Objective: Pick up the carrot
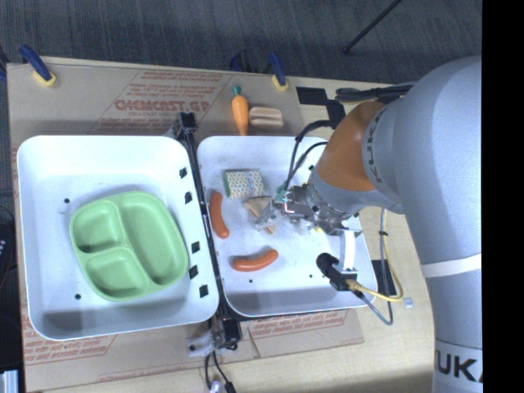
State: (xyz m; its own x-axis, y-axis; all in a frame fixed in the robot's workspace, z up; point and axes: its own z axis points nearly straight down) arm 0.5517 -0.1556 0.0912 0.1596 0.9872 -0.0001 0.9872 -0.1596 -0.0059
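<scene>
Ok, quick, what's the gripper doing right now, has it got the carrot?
Gripper: low in the right bin, grip state cannot be told. Carrot lies outside, above the bin, not held.

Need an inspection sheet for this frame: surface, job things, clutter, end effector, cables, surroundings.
Surface: cardboard-covered bench bearing a left bin and a right bin.
Job things: carrot lies on the cardboard beyond the right bin, outside both bins.
Clutter: green divided plate in left bin; two sausages and a speckled block in right bin; wooden block beside carrot.
End effector: end effector low over right bin, far from carrot; finger state unclear.
Cables: black cables at the wrist.
Surroundings: blue clamps on the bench's far edge.
</scene>
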